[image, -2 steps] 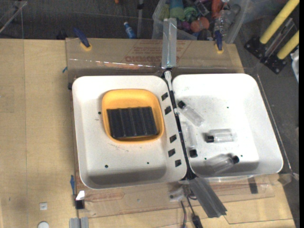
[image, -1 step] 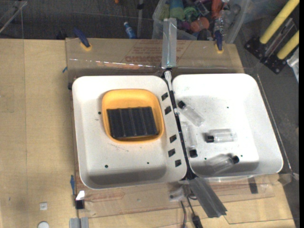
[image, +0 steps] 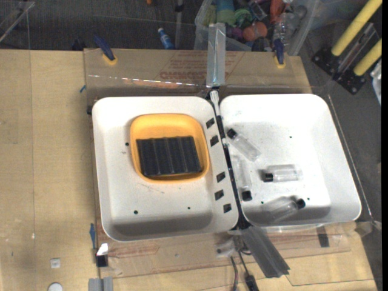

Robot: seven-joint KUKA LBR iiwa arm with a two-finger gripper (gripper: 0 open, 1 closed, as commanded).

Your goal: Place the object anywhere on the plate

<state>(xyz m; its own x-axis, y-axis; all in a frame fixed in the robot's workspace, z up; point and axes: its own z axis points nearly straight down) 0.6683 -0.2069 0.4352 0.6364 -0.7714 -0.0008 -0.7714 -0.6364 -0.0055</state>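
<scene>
Resting on yellow plate (image: 165, 121), black ridged block (image: 168, 155); clear vials (image: 280, 174) faint against right bin (image: 306, 126).

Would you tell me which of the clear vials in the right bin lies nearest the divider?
The uppermost clear vial, with its dark cap toward the divider. The middle vial and the lowest vial lie farther right in the right bin.

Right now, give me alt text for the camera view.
An orange plate holding a black ridged object sits in the left white bin. The right white bin holds three small clear vials, and a wooden bench lies beneath both.
</scene>
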